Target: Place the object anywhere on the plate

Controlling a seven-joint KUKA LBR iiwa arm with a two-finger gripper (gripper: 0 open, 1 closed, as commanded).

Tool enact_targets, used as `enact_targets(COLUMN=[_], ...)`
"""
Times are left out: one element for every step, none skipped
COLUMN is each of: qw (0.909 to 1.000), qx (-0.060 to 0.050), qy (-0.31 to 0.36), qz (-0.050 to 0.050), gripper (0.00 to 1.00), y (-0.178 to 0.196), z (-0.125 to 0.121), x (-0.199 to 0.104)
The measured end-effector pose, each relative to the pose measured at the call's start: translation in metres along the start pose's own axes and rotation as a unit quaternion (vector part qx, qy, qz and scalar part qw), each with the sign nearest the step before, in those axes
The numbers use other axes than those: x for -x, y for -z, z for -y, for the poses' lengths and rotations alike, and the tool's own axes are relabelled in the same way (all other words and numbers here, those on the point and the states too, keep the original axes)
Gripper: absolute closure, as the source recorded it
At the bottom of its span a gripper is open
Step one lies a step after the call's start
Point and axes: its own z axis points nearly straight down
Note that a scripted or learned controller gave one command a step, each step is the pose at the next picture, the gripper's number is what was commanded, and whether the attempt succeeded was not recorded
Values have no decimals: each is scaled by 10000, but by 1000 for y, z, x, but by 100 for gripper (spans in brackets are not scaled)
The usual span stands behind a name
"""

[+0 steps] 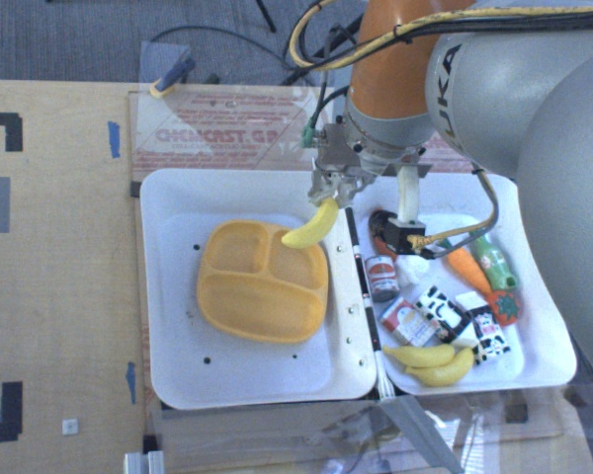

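Observation:
A yellow divided plate (262,282) lies in the left white bin (178,344). My gripper (330,194) hangs over the plate's far right corner, near the wall between the bins. It is shut on the upper end of a yellow banana (312,227). The banana dangles at a slant, and its lower tip hangs just over the plate's far right rim.
The right bin (544,349) holds a bunch of bananas (435,360), a carrot (469,270), a small dark bottle (381,276), a green item (494,262), a red fruit (505,306) and black-and-white packets (443,309). The arm covers the right bin's far side.

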Motion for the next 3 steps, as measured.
enact_targets(qw=[9997, 9997, 9997], qx=[-1, 0, -10], qy=[255, 252, 250], qz=[6, 5, 9], gripper=[100, 0, 100], y=[15, 15, 22], z=[34, 34, 33], x=[-67, -66, -67])
